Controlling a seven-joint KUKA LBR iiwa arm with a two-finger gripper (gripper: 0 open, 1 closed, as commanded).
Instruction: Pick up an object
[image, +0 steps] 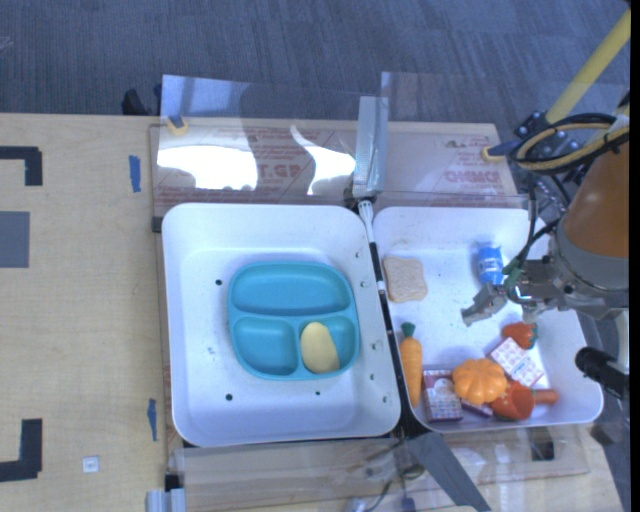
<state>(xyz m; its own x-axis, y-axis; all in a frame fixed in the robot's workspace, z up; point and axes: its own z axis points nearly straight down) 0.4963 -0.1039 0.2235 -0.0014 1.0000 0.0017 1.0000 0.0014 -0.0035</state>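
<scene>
Now over the right bin (440, 225), near its right wall: end effector (497, 300), hanging from the arm (600, 215) that enters from the table's right edge. Two grey fingers pointing toward the bin's middle, apparently spread a little, with only white floor between them; nothing held.

Scattered in the right bin: bread slice (405, 279) by the left wall, blue can (489, 264) toward the far side, carrot (411, 365) along the left wall. Clustered at the near edge: pink box (441, 393), orange pumpkin (479, 381), red-and-white carton (518, 361), red piece (517, 402). Small red-orange item (520, 333) just beside the fingers, partly hidden, kind unclear.

In the left bin (190, 300): blue tray (290, 290) with a yellow lemon (319, 347) in its near right compartment.

Step in hand, by judgement: approach, before any grasp. No target fixed by the task; the small red-orange item and the can look nearest. Next move likely calls for centring over one item, lowering until the fingers straddle it, then closing. Crowding at the near edge could spoil a grip there, so an isolated piece such as the can or the bread seems the safer choice.
</scene>
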